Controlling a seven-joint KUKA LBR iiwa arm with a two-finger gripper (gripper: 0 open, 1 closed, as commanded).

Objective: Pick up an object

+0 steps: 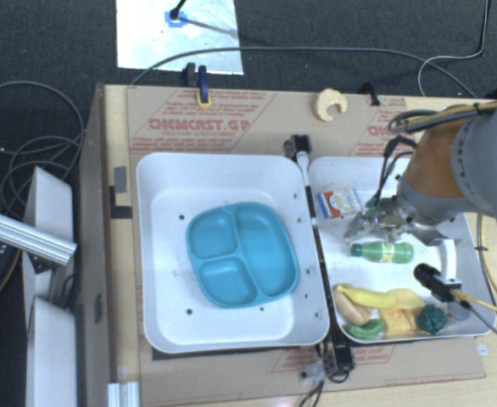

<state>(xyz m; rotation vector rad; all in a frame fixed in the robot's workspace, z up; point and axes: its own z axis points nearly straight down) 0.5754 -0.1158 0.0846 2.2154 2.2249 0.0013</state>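
My gripper [370,224] hangs low in the right bin [347,170], just above the left end of a green bottle [386,251] that lies on its side. A small red, white and blue carton [339,202] lies just left of the gripper. Along the bin's front are a banana [367,297], a yellow piece [403,319], a dark green lump [432,319], a green curved item [364,330] and a tan item [354,313]. The grey arm [477,164] with its orange band [431,164] covers the bin's back right part.
The left bin [168,227] holds a blue divided plate [242,253]. A pale croissant-shaped object [331,104] lies on the cardboard behind the right bin. A blue and yellow clamp [199,83] sits at the bench's back edge.
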